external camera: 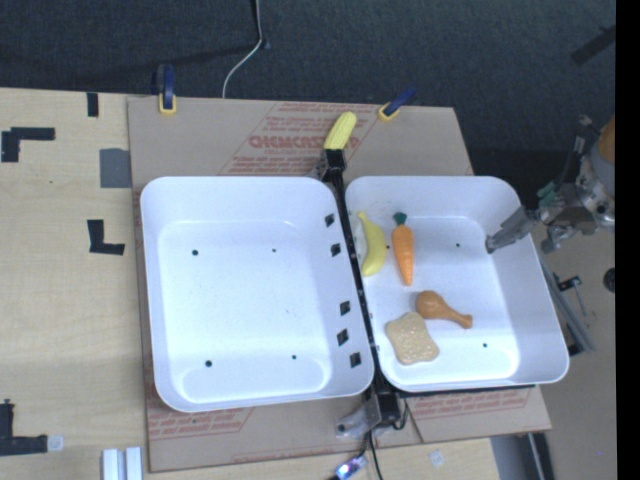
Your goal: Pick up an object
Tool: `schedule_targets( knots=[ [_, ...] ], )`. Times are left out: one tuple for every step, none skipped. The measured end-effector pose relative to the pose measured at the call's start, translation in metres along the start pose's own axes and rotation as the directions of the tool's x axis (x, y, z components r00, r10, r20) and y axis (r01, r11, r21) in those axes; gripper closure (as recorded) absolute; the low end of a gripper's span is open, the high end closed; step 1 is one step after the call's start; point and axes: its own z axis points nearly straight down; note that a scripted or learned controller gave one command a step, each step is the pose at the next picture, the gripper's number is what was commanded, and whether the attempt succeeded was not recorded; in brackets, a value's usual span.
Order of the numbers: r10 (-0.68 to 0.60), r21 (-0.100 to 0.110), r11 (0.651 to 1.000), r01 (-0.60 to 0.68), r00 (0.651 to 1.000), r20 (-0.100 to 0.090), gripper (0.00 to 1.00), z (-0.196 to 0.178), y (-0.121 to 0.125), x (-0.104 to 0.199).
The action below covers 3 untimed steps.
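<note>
Gripper at right white bin's right rim, over its edge; opening: cannot tell. Inside: yellow banana, orange carrot, brown drumstick, tan bread slice.

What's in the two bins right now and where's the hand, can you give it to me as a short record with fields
left bin: bare white floor with a few small dark dots
right bin: four toy foods
banana: by the right bin's left wall, next to the divider
carrot: just right of the banana, green top pointing away from the camera
drumstick: near the bin's middle, below the carrot
bread slice: front left of the right bin, just below the drumstick
hand: over the right bin's right rim, apart from all four foods
held object: none seen
</note>
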Motion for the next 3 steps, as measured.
schedule_targets(
  knots=[
    [-0.007, 0.008, 1.0, 0.007, 1.0, -0.006, 0.0, 0.064, -0.018, 0.091],
    [-0.001, 0.013, 1.0, 0.001, 1.0, -0.005, 0.0, 0.16, -0.05, 0.12],
    [-0.005, -0.018, 1.0, 0.005, 1.0, 0.001, 0.0, -0.028, 0.036, 0.157]
  ],
)
